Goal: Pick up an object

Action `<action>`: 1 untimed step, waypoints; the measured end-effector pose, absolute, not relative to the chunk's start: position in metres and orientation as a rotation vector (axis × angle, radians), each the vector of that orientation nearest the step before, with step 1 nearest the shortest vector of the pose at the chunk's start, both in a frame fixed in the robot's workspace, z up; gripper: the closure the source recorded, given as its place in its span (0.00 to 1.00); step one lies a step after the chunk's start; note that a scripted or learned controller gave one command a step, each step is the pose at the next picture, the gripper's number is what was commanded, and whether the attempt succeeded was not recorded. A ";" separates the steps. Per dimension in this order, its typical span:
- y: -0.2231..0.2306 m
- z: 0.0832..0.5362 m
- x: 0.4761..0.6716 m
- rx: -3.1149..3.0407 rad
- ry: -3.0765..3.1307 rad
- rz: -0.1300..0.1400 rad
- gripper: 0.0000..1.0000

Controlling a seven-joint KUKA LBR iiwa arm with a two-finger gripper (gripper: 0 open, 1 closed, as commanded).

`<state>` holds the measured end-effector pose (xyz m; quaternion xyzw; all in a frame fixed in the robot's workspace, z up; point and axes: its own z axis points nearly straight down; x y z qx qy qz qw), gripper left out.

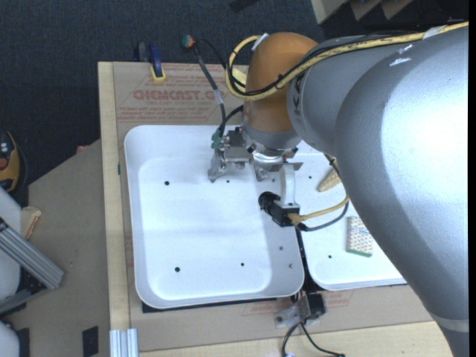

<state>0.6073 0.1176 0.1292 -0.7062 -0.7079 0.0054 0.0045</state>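
Gripper [249, 163] hangs over the back edge of the left bin [149, 199], near the divide between the bins; whether it is parted or closed I cannot tell. Candidate objects lie in the right bin [349, 277]: a speckled sponge-like block [359, 237] and a tan wedge [328, 179]. A good pick probably means moving over one piece, centring on it, then descending straight

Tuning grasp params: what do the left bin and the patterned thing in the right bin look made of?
Left bin: looks like smooth moulded white plastic, given its rounded corners and soft sheen, with a few small dark spots on the floor. Patterned item: flat with a speckled print, possibly a sponge or cloth pad; too small to tell.
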 end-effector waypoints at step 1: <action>0.117 0.343 0.659 -2.229 -2.233 -0.028 0.00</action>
